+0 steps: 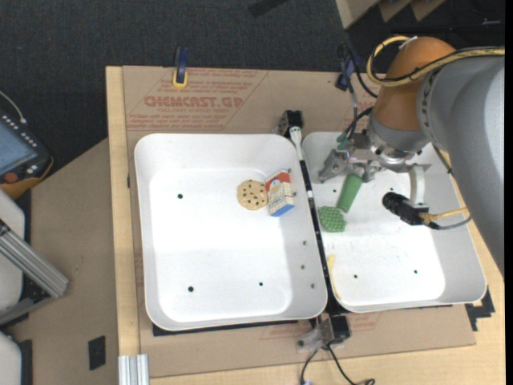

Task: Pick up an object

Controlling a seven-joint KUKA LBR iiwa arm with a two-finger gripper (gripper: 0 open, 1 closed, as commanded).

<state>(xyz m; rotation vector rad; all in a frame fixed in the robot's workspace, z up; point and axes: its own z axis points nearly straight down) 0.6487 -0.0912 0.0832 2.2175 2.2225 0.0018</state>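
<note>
A green brush (pixel 343 201) lies in the right bin (pixel 401 271), its bristled head toward the bin's left wall and its handle pointing up and right. My gripper (pixel 353 165) hangs right over the upper end of that handle, which runs up beneath it; whether the brush is touched or lifted is unclear. In the left bin (pixel 208 271) a round cookie (pixel 252 194) lies beside a small red, white and blue carton (pixel 280 193), both near the right wall.
The grey arm with its orange band (pixel 413 70) covers the right bin's upper right part. A black plug on a yellow cable (pixel 401 205) hangs just right of the brush. A ridge (pixel 311 215) divides the bins. Cardboard (pixel 192 95) lies under both.
</note>
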